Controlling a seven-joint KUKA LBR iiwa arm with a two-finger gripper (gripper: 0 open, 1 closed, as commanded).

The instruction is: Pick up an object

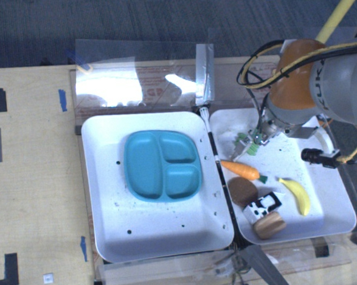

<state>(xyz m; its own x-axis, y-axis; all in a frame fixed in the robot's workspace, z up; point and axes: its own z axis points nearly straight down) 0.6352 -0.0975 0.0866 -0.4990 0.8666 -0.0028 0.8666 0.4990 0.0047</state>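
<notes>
Round tan wooden block (269,225) at right bin's (339,216) front edge, touching black-and-white toy (262,205) | brown oval lump (243,190), glossy orange carrot (241,170), curved yellow banana (297,194) mid-bin | gripper (249,143) over back-left corner, jaws blurred, cannot tell | left bin (103,193): smooth blue divided plate (163,164), wide bare rim.

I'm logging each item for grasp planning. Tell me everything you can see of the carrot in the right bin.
The carrot is a smooth orange toy, plastic by its look, tapering to a point at its left end with a small green stub at its right end. It lies flat on the floor of the right bin, slanting down toward the right, close to the wall shared with the left bin. A brown rounded object sits just below it, apparently touching. The gripper is above it, apart.
</notes>
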